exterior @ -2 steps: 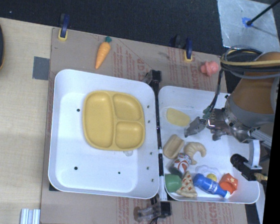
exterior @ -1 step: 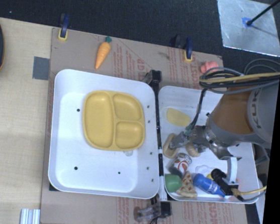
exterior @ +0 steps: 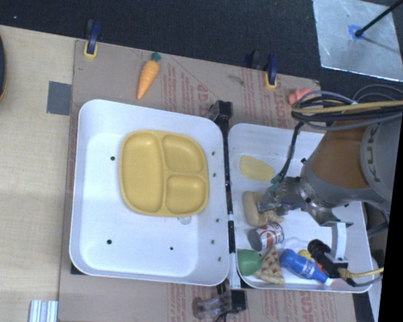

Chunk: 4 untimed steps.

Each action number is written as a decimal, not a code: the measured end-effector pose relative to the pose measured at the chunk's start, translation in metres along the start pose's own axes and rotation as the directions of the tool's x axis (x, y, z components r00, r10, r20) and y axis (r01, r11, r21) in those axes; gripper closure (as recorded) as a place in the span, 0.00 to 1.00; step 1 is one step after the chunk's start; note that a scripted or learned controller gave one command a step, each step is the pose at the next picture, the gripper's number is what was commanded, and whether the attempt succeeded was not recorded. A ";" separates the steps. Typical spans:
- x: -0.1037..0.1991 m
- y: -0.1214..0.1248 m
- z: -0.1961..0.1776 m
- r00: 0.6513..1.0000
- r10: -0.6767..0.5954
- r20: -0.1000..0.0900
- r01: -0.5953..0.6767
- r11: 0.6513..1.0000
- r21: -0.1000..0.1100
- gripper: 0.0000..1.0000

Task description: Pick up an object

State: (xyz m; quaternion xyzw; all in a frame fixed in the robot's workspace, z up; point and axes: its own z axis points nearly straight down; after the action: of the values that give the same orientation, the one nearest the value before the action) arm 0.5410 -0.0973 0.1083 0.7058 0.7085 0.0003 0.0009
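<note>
I have the claw [exterior: 279, 197] low over the right bin [exterior: 346, 287], its tip right above a tan bread-like piece [exterior: 253, 209] that lies just to its left, long axis running roughly up and down the view. Whether the claw is apart or together I cannot tell; the wrist hides it. Near that piece sit a pale yellow slice [exterior: 256, 169] toward the bin's far end, a red-and-white can [exterior: 269, 237], a green ball [exterior: 248, 260], a pizza slice [exterior: 271, 267] and a blue bottle [exterior: 301, 266]. The pile is crowded, so room for a clean descent looks tight. The left bin [exterior: 89, 245] holds a yellow divided plate [exterior: 163, 172]; a toy carrot [exterior: 148, 76] lies on the bench [exterior: 15, 192] beyond it.
</note>
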 end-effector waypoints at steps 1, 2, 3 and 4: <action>0.088 0.071 -0.090 1.000 -0.010 -0.003 0.010 1.000 -0.009 1.00; 0.039 0.095 -0.088 1.000 0.003 0.002 -0.003 1.000 0.001 1.00; 0.042 0.094 -0.088 1.000 -0.001 0.000 0.001 1.000 0.005 0.00; 0.048 -0.009 -0.083 1.000 0.003 -0.002 -0.003 1.000 0.015 0.00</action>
State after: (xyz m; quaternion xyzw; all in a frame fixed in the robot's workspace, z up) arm 0.5312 -0.0493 0.1910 0.7069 0.7073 -0.0041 -0.0051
